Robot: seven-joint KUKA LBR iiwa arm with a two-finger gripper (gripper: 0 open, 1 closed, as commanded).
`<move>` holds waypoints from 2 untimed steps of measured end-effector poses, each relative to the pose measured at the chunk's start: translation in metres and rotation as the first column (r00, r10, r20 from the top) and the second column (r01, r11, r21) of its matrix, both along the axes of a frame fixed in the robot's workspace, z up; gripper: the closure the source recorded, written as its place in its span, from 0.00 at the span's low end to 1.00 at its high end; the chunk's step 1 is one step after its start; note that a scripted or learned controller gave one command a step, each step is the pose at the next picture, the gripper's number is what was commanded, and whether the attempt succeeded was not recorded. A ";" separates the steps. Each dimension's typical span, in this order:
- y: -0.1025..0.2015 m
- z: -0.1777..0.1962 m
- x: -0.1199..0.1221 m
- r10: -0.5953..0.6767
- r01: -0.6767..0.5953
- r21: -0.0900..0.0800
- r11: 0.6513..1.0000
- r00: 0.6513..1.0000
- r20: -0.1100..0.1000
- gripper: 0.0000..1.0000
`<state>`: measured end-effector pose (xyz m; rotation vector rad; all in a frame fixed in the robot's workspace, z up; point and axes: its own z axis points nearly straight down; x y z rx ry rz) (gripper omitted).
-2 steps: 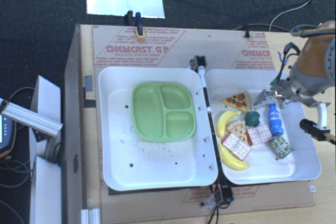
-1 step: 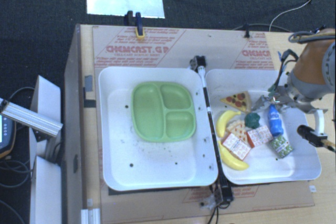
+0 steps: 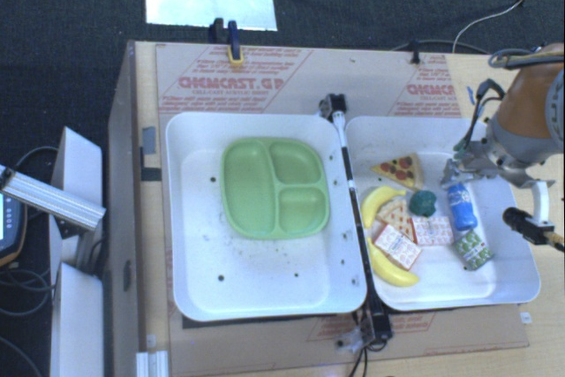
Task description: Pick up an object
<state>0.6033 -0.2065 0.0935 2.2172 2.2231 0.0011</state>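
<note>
The gripper [image 3: 465, 170] was seen low over the far right part of the right bin [image 3: 512, 278], directly above the upper end of a blue bottle [image 3: 460, 206]. The bottle's cap end was found just under the metal fingertips, touching or nearly touching them; whether it sat between the fingers could not be told, and their spread could not be judged at this slant.

The blue bottle was observed lying flat on the bin floor, its long axis running from the far side toward the near side, tilted slightly rightward at the near end. A green-patterned bottle [image 3: 474, 250] was noted just beyond its near end, roughly in line with it.

To the left of the bottle, a dark green lump [image 3: 424, 203] was recorded, then a pizza slice [image 3: 397, 168], a banana [image 3: 380, 238], and two patterned cards [image 3: 417, 234] overlapping the banana's middle.

The arm [image 3: 530, 115] was seen entering from the right, its orange band held above the wrist, the wrist bent downward and leftward toward the bottle. Cables were looped along it.

In the left bin [image 3: 199, 278], a green divided plate [image 3: 274, 188] was noted, lying flat, well apart from the gripper.
</note>
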 end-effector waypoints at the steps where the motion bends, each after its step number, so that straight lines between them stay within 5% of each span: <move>1: 0.000 0.109 -0.068 -0.001 0.001 -0.001 1.000 1.000 0.000 1.00; 2: 0.099 0.057 -0.034 0.002 -0.002 0.003 1.000 1.000 -0.003 1.00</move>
